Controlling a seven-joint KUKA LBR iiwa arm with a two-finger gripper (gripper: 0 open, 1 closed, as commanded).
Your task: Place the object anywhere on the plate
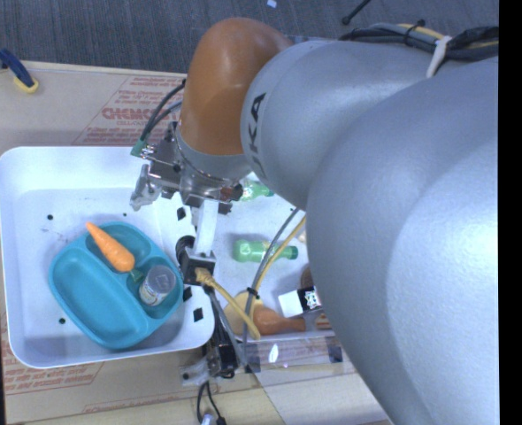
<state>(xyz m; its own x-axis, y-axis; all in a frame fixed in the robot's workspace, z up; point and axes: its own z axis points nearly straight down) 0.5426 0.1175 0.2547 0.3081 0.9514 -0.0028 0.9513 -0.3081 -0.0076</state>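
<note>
A blue divided plate point(88, 295) lies in the left white bin point(22, 193). An orange carrot point(111, 247) rests across the plate's upper rim and upper compartment. A small metal can point(159, 283) stands in the plate's right compartment. My gripper point(151, 190) hangs over the left bin's right side, just above and to the right of the carrot and above the can. Nothing shows between it and the plate. The big grey arm with its orange band point(226, 78) covers much of the right bin.
In the right bin lie a green bottle-like object point(263, 251), another green item point(257, 190) partly under the wrist, a brown object point(279, 323) and a white and black piece point(300, 302). A blue and yellow clamp point(18, 71) sits on the cardboard at far left.
</note>
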